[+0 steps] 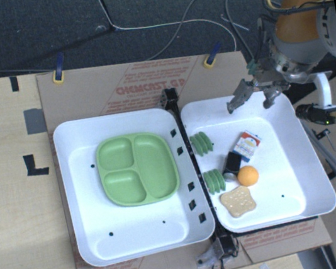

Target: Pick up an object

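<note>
Two white bins; gripper (253,101) spread open, gripping nothing.
Gripper hovers over right bin's (297,141) far edge; orange ball (248,176) touches toast slice (238,202).

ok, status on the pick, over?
Gripper open, holding nothing, over right bin's far edge. Orange ball, toast, small carton clustered below. Approach unobstructed.

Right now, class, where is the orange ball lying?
In the camera view, the orange ball lies in the right bin, just above the toast slice and beside the lower end of the small black-and-red packet.
</note>
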Motion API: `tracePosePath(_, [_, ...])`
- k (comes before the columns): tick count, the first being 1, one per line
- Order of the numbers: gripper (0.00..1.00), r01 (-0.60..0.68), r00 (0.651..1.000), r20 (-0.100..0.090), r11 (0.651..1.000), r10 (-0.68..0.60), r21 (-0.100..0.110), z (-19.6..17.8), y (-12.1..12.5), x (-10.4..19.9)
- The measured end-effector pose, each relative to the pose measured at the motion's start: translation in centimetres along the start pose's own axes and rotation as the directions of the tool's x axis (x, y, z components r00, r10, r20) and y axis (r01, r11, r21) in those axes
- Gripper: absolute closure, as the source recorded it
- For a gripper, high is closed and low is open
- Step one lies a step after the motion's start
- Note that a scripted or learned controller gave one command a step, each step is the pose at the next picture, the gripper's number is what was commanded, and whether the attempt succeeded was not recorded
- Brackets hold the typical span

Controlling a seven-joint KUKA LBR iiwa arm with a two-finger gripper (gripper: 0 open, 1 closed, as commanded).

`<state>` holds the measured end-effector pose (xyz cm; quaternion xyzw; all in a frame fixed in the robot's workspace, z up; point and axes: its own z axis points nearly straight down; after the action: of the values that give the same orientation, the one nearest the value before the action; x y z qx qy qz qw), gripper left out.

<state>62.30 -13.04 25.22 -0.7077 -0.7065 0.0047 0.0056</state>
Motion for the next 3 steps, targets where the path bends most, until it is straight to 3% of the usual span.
tracePosePath(1, [0.0, 0.003, 1.0, 0.001, 1.0, -0.003, -0.013, -0.9, 0.2, 0.1])
tracePosePath(3, [0.0, 0.003, 1.0, 0.002, 1.0, -0.003, -0.01, 11.4, 0.8, -0.1])
